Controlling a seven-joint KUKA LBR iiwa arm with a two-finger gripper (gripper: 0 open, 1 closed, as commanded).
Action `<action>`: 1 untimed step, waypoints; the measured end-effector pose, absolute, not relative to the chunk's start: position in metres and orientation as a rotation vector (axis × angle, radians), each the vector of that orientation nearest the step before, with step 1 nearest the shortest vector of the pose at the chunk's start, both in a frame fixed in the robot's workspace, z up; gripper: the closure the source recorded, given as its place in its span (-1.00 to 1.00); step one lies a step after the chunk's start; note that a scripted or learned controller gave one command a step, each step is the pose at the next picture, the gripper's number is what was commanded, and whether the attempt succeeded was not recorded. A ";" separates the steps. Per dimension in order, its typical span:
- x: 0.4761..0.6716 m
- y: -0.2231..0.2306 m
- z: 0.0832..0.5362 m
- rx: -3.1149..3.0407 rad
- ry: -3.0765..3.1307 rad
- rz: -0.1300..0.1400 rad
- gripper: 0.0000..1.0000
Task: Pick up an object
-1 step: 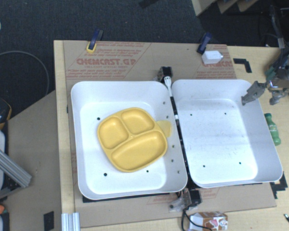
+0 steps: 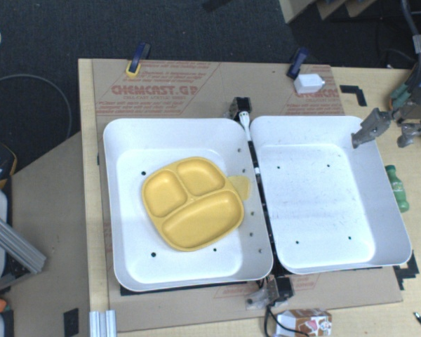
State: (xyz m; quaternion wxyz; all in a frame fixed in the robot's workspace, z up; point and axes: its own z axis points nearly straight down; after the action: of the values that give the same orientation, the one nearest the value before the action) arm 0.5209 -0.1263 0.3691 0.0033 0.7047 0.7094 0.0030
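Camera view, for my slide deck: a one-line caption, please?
Yellow divided plate in the left bin; gripper poised over the right bin corner.

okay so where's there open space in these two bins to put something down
The right bin has its whole white floor free, wall to wall. In the left bin, the yellow divided plate takes up the middle, leaving bare strips along the far wall and the left wall. The gripper hovers at the right bin's far right corner.
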 end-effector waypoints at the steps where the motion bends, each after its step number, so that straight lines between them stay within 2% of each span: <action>1: 0.502 -0.048 0.509 2.202 2.223 0.020 -1.00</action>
State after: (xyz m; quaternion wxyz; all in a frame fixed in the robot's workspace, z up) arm 0.5021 -0.0480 0.5095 0.0061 0.7037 0.7105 0.0063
